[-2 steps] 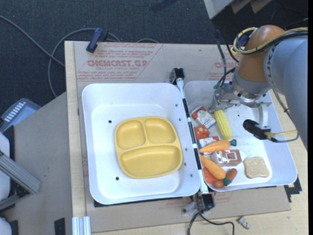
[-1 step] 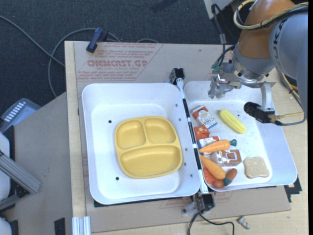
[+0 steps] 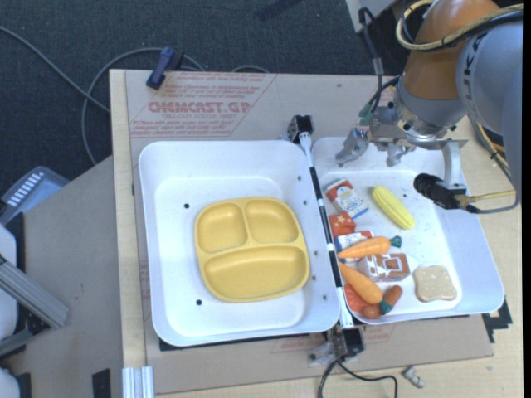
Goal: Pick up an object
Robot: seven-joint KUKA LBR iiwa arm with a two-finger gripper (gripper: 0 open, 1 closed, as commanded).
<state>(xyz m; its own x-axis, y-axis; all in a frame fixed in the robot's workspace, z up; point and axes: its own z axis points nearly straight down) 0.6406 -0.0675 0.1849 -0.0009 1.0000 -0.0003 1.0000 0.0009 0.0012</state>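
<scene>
Right bin [image 3: 473, 255] has all the loose stuff, piled mostly along its left wall: a small red & white carton [image 3: 345, 199], a yellow corn cob [image 3: 392, 206] lying at a slant just right of it, an orange carrot [image 3: 365, 248] w/ a green tip, a second carrot [image 3: 360, 282] below it, a brown & white waffle-like piece [image 3: 388, 265] between them, a small reddish sausage [image 3: 390, 296] near the front wall, and a slice of toast [image 3: 435, 283] off to the right, apart from the rest. None of it is lifted; everything lies flat on the bin floor.

End effector [image 3: 375, 143] hangs over the back edge of that bin, above the carton & corn, nothing between its fingers [image 3: 348, 151], which look spread apart.

Left bin [image 3: 166, 181] holds just a yellow tray [image 3: 250, 248] w/ three compartments, sitting about centre.

Both bins rest side by side on the table [image 3: 133, 106], on a cardboard sheet w/ red print.
</scene>
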